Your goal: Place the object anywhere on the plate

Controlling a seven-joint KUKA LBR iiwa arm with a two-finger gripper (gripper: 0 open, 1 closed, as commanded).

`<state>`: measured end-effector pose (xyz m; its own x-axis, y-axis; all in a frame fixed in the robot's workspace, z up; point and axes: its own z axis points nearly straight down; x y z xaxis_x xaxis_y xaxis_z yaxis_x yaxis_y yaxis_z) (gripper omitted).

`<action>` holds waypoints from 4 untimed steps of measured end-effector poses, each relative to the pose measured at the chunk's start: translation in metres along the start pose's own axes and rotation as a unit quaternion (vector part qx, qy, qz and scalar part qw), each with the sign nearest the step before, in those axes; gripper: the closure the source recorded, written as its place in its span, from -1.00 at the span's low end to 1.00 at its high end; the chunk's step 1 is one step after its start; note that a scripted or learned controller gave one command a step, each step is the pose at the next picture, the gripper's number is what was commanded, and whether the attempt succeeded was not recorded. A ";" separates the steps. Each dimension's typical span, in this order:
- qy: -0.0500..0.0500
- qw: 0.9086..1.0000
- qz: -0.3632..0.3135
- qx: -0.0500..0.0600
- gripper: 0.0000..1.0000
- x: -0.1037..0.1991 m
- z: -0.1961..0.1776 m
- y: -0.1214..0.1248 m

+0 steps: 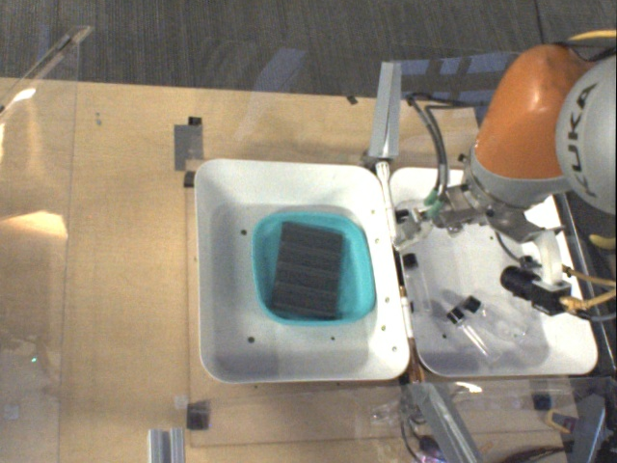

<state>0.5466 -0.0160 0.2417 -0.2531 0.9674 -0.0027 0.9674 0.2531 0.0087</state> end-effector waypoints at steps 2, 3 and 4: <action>0.000 1.000 -0.015 0.001 -1.00 0.007 0.046 0.017; 0.001 1.000 -0.024 0.001 -1.00 0.054 0.057 0.064; 0.000 1.000 0.021 -0.002 -1.00 0.061 -0.109 0.073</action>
<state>0.6005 0.0613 0.3510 -0.2119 0.9773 -0.0019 0.9772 0.2119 0.0133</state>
